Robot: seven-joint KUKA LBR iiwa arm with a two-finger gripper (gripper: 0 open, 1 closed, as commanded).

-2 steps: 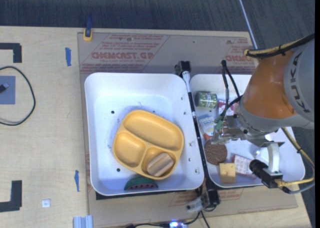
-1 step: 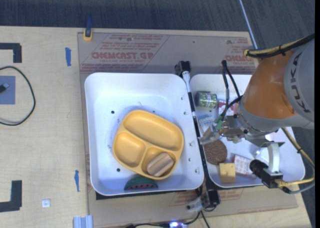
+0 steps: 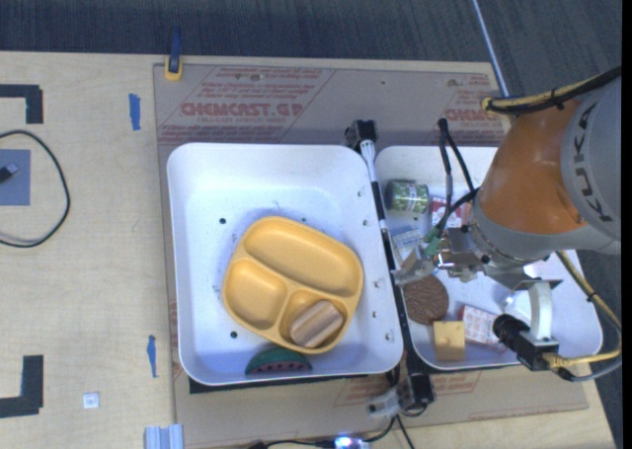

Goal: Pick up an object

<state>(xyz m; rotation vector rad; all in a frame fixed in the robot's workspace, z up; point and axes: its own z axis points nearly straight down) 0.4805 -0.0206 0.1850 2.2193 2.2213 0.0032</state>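
My gripper (image 3: 440, 258) hangs low over the left half of the right bin (image 3: 583, 338), under the grey and orange arm (image 3: 538, 181). Just below it lies a round brown cookie (image 3: 427, 300). A yellow cheese block (image 3: 449, 339) sits near the bin's front edge, with a red and white packet (image 3: 479, 324) beside it. A green can (image 3: 407, 196) lies at the back of the bin, and a blue and white packet (image 3: 403, 237) lies between the can and the gripper. The arm hides the right part of this bin.
The left bin (image 3: 197, 240) holds a yellow divided tray (image 3: 291, 279) with a tan bread roll (image 3: 316, 322) in one compartment. A watermelon slice (image 3: 278, 362) lies at that bin's front wall. Cables (image 3: 449, 166) trail over the right bin's back edge.
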